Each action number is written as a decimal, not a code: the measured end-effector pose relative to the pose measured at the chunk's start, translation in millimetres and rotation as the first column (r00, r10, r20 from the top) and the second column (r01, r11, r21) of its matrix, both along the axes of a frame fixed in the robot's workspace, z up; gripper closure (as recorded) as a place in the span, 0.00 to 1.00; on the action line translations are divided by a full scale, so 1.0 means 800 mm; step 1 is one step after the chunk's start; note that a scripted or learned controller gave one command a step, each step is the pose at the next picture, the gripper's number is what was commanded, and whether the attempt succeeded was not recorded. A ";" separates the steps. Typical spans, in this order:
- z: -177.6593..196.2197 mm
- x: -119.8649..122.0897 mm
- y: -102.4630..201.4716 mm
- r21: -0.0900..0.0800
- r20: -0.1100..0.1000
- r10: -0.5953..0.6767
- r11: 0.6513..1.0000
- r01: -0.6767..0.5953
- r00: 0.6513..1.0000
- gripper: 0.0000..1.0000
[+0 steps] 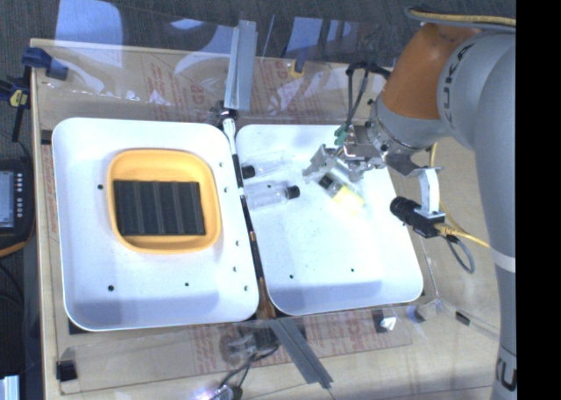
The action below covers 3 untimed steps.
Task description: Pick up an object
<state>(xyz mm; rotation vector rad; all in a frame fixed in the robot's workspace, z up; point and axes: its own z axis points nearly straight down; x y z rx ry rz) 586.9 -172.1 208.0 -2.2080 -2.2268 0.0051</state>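
Observation:
My gripper [331,175] hangs low over the upper middle of the right bin [351,275], at the end of the grey arm with its orange band [419,82]. A pale yellow object [350,200] lies on the bin floor just below and right of the gripper tip, partly hidden by it. A clear vial with a black cap [273,192] lies on its side to the gripper's left. A second clear vial [256,168] lies near the bin's left wall. I cannot see anything held at the gripper.
The left bin [79,284] holds a yellow tray with a dark ribbed insert [160,205]. A raised divider [245,223] runs between the two bins. A black cable connector [412,214] hangs over the right bin's right rim.

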 end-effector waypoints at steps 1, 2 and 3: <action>-0.127 0.049 -0.047 -0.002 0.001 -0.023 1.000 0.023 1.000 0.00; -0.112 -0.024 -0.041 0.000 0.003 0.042 0.999 -0.042 0.999 0.00; -0.132 0.056 0.020 -0.001 0.005 0.140 0.990 -0.140 0.990 0.00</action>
